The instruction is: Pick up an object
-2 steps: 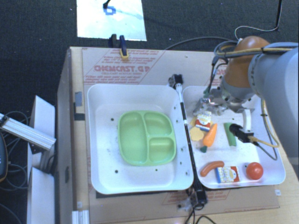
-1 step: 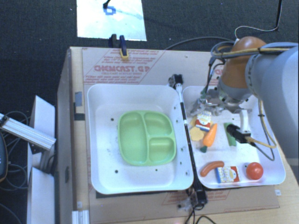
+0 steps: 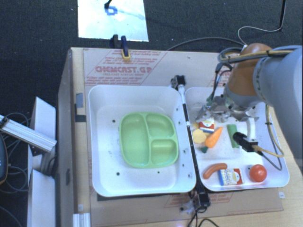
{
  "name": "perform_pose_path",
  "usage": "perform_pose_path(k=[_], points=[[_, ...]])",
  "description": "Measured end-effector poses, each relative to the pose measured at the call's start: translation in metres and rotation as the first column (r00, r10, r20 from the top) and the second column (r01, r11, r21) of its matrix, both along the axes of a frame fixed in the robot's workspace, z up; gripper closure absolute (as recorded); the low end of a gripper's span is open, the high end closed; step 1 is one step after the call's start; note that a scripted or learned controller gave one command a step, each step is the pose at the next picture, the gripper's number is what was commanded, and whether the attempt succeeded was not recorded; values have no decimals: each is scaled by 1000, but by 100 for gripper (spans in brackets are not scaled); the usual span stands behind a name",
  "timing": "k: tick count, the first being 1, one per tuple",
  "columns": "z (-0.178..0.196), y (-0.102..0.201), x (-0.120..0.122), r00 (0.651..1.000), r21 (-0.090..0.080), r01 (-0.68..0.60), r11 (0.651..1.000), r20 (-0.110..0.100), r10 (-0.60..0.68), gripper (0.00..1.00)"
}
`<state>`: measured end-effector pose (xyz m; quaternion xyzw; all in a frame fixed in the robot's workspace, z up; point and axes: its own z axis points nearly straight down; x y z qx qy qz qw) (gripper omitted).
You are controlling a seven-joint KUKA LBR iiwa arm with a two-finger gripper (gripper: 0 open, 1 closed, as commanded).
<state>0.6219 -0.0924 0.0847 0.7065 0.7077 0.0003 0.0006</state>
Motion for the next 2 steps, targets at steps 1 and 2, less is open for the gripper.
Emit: perform_pose_path(k=[1, 2], points=[[0, 6, -6, 1000, 0, 0, 1000, -1, 0, 0], [0, 5, 47, 1000, 0, -3, 1000, 2, 3, 0]])
